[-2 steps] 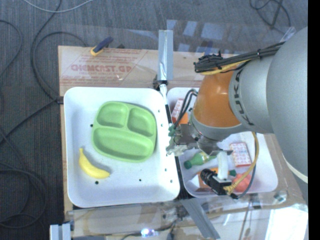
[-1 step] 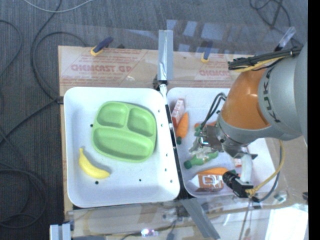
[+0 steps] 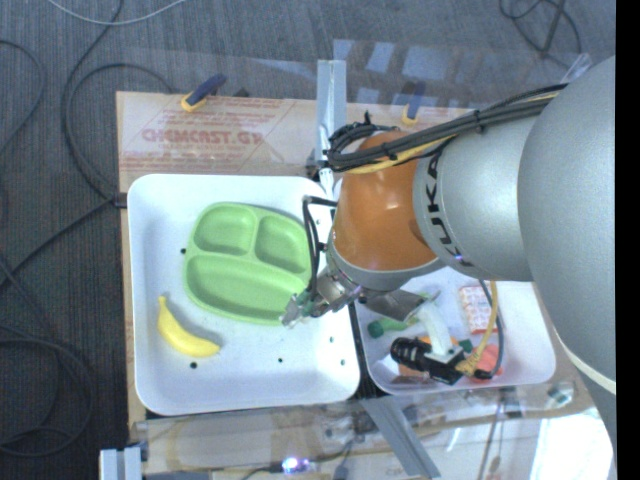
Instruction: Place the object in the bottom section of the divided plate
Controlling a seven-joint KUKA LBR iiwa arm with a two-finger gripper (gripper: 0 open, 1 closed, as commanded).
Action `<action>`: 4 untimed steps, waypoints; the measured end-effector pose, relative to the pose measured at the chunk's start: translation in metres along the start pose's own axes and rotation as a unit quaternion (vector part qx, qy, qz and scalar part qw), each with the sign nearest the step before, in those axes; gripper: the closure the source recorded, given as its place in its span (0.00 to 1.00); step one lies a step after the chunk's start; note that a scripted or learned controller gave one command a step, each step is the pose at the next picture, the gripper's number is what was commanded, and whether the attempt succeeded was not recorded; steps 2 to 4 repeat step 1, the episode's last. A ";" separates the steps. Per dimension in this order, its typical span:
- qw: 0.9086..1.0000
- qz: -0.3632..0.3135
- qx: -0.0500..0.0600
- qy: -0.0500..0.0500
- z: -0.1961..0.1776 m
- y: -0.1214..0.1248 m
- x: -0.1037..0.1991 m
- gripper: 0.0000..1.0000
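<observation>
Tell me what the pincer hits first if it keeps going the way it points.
Likely the green divided plate: the pincer points left at its lower right rim, though its height above the rim is unclear.

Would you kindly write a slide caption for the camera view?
KUKA arm's tool at the green divided plate's lower right edge, with a banana alongside in the left bin.

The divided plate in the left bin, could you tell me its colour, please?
Light green divided plate, in the camera view.

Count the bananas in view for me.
1. The banana lies in the left bin, just below-left of the green plate. The arm covers part of the right bin, so more could be hidden.
</observation>
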State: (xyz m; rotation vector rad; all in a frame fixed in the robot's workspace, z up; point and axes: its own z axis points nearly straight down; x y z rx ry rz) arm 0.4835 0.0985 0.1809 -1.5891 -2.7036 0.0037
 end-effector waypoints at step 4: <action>0.999 0.053 -0.001 -0.001 -0.036 -0.006 -0.014 1.00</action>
